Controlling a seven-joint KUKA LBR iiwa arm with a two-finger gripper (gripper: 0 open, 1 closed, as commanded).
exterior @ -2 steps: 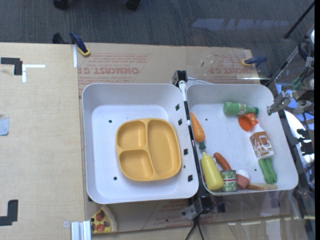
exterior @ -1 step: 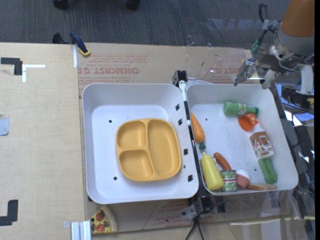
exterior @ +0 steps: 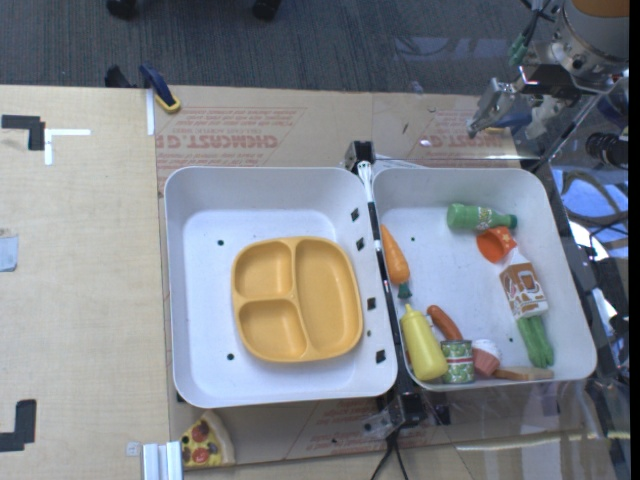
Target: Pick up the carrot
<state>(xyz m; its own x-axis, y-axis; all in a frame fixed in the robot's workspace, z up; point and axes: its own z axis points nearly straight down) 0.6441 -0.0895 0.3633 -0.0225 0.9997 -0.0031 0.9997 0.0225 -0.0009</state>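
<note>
The carrot [exterior: 396,255] is orange with a green top. It lies in the right bin [exterior: 566,268] along its left wall, tip pointing to the far side. My gripper [exterior: 508,111] hangs high at the upper right, beyond the right bin's far rim and well away from the carrot. Its fingers stand apart with nothing between them.
The right bin also holds a green bottle [exterior: 480,217], an orange-red piece [exterior: 496,244], a carton [exterior: 522,288], a green cucumber [exterior: 538,341], a yellow bottle [exterior: 422,344], a sausage [exterior: 445,321] and a small can [exterior: 457,360]. A yellow divided plate [exterior: 297,298] sits in the left bin [exterior: 190,268].
</note>
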